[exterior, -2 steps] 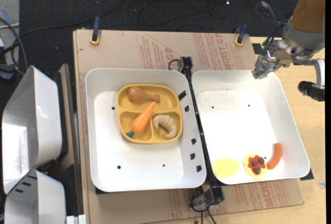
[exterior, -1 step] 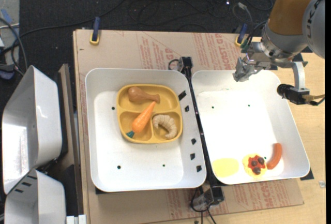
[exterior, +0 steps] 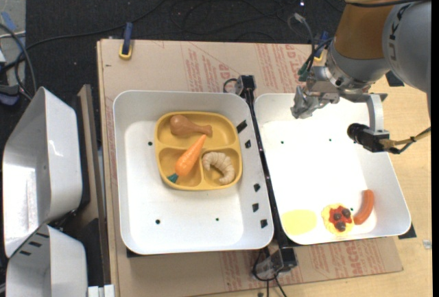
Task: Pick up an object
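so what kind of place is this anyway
Most likely a robotics lab test bench rather than a kitchen: a robot arm reaches over two white bins holding toy food, such as a chicken drumstick on a yellow plate, with loose cables across the dark floor.

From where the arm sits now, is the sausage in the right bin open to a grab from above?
Probably yes. The sausage lies alone near the right bin's front corner, apart from the small pizza, with bare floor between it and the end effector at the bin's far edge.

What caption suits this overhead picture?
Gripper over right bin; yellow plate of toy food in left bin.
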Robot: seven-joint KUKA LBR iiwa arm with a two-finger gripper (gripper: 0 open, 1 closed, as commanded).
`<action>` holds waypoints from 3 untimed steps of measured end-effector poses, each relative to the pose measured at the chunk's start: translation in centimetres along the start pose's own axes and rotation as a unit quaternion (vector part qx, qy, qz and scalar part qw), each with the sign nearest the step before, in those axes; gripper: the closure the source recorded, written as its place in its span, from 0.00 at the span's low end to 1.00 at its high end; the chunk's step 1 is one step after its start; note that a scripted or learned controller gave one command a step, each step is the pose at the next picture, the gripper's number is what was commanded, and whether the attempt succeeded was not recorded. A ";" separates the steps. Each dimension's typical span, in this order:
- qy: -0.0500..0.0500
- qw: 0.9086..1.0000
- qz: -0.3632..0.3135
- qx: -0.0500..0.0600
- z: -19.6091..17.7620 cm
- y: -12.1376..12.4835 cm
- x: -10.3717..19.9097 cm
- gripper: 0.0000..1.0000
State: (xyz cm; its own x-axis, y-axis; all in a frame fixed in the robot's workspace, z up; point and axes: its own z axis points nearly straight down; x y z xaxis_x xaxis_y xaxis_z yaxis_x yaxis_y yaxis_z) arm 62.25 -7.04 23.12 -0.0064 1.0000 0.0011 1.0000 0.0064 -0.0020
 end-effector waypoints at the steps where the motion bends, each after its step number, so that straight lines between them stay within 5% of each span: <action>1: 0.000 1.000 0.000 0.000 0.6 -1.2 4.4 1.00; 3: 0.000 1.000 -0.001 0.000 0.4 -3.8 15.3 1.00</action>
